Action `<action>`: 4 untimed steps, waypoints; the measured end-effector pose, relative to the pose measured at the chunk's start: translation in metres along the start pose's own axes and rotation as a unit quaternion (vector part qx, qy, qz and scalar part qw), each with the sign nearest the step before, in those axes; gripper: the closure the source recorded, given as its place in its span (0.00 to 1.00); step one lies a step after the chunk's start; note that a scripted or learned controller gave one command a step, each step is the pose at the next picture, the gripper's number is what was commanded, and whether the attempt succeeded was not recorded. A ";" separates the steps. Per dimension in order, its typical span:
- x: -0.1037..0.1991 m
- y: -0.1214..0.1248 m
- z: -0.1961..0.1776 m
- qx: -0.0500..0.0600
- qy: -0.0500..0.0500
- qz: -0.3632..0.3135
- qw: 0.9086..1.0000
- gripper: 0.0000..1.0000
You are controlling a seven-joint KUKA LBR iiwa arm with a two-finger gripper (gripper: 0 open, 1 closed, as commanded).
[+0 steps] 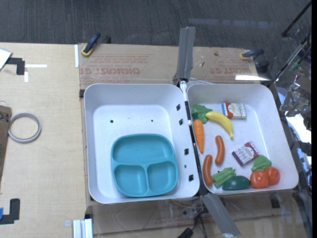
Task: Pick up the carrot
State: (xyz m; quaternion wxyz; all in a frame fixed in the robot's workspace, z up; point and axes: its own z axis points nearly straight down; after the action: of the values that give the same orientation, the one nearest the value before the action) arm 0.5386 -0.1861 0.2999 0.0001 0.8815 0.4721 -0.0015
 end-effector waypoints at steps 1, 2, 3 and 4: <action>0.031 0.032 -0.111 0.001 -0.001 0.148 0.989 1.00; -0.002 -0.010 -0.105 0.001 0.000 0.048 0.999 1.00; -0.051 -0.039 -0.093 0.001 0.000 -0.015 1.000 1.00; -0.034 -0.029 -0.137 0.000 0.000 0.063 0.998 1.00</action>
State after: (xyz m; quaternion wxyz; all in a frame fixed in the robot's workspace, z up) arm 0.4957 -0.1977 0.4373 -0.0001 0.9097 0.4153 -0.0020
